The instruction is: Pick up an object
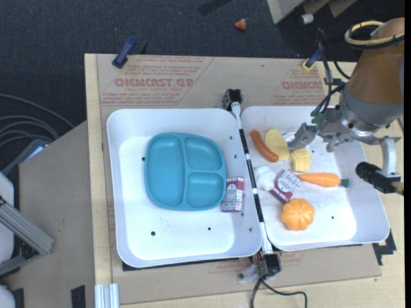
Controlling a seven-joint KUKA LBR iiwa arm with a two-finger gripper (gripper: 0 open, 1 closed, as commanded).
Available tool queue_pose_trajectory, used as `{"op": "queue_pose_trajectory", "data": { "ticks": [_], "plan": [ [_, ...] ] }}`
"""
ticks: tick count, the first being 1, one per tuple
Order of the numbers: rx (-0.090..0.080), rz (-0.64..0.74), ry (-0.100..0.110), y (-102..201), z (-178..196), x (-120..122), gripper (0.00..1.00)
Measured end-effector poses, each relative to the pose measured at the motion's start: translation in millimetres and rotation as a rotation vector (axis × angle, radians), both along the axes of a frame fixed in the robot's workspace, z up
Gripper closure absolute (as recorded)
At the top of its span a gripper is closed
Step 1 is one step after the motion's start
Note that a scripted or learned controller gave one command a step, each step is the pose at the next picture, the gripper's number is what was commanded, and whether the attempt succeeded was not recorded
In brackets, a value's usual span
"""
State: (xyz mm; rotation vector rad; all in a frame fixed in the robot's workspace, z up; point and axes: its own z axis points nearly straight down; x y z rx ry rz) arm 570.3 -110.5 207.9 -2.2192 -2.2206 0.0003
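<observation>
The right bin [366, 226] holds a red sausage [262, 145], a pale yellow piece [277, 139], a yellow corn chunk [300, 160], a carrot [319, 179], a maroon packet [286, 185], a small white item [263, 174] and an orange pumpkin [297, 214]. My gripper [317, 138] hangs over the far part of this bin, just above and right of the corn chunk. Its fingers stand open, and nothing is between them. The grey wrist and orange band rise toward the upper right.
The left bin [128, 230] carries a blue divided plate [185, 171] and a small printed packet [233, 193] by its right wall. A black fitting [377, 176] juts over the right bin's right rim. Cables lie on the floor at the left.
</observation>
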Motion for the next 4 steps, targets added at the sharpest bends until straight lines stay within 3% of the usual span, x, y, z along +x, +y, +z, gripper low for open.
{"op": "queue_pose_trajectory", "data": {
  "ticks": [1, 2, 3, 4],
  "plan": [
    [-0.002, 0.0, -0.001, -7, -123, 81, 0.0],
    [-0.001, 0.0, 0.0, 16, -123, 69, 0.0],
    [-0.001, -0.001, -0.001, 15, -113, 69, 1.0],
    [0.0, -0.001, -0.001, 15, -113, 69, 0.0]
  ]
}}
